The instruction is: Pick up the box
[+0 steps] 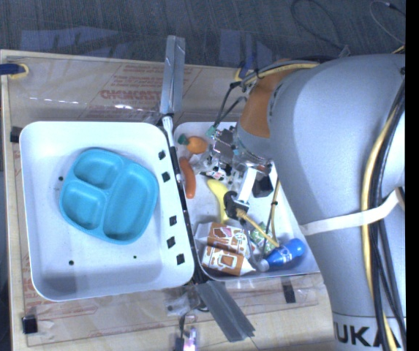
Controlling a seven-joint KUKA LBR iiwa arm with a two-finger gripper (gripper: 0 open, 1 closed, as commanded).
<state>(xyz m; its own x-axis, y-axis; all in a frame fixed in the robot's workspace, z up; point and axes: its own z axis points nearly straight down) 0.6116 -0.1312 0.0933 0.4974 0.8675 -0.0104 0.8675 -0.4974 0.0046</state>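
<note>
Grey arm [341,167] over right bin [306,265], fingers [227,168] state unclear, box [225,248] below.

We see the box [228,249] lying in the right-hand bin [308,265], toward six o'clock of that bin, close to its near rim. It is a small carton, brown and orange with white patches and printed pictures on its upper face. It lies flat on its broad side, turned a little askew to the bin's walls, its long edge running from about ten o'clock to four o'clock. Nothing grips it.
</note>
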